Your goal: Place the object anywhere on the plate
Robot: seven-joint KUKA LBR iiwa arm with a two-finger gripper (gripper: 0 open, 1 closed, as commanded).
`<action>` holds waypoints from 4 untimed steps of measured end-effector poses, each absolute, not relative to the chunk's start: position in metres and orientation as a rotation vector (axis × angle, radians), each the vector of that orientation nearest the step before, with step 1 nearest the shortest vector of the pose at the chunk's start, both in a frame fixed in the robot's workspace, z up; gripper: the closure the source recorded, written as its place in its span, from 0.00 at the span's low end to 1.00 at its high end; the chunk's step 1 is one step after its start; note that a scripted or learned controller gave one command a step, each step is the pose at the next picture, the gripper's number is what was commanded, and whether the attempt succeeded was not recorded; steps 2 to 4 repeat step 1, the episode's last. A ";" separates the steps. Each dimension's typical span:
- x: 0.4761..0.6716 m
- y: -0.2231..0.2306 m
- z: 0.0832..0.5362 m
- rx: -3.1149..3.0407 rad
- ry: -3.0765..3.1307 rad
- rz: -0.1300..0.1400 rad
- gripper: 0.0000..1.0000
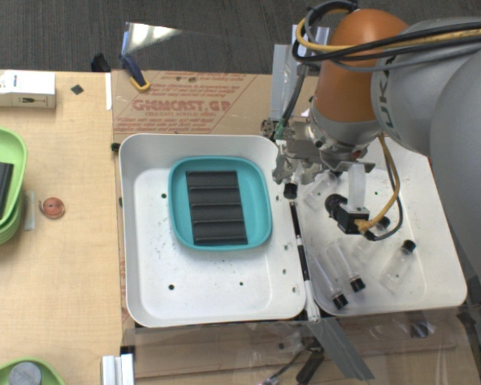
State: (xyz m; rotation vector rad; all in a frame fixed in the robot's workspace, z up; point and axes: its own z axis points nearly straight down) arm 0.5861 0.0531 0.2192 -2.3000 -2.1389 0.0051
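Dark ribbed block (217, 208) is seen lying flat on the teal plate (260, 215), which sits in the left white bin (144, 279). Its slightly longer side runs from far to near, with its ribs set crosswise. The arm (441, 79) is bent down from the right over the right bin (441, 287), with the gripper (329, 175) near that bin's far left corner. Whether the gripper is open or closed cannot be told, since the wrist covers it. Clear tubes with black caps (341, 283) are hard to make out.
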 end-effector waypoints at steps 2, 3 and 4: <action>0.586 0.053 0.219 -2.300 -2.139 0.005 0.00; 0.586 0.053 0.219 -2.300 -2.139 0.005 0.00; 0.586 0.053 0.219 -2.300 -2.139 0.005 0.00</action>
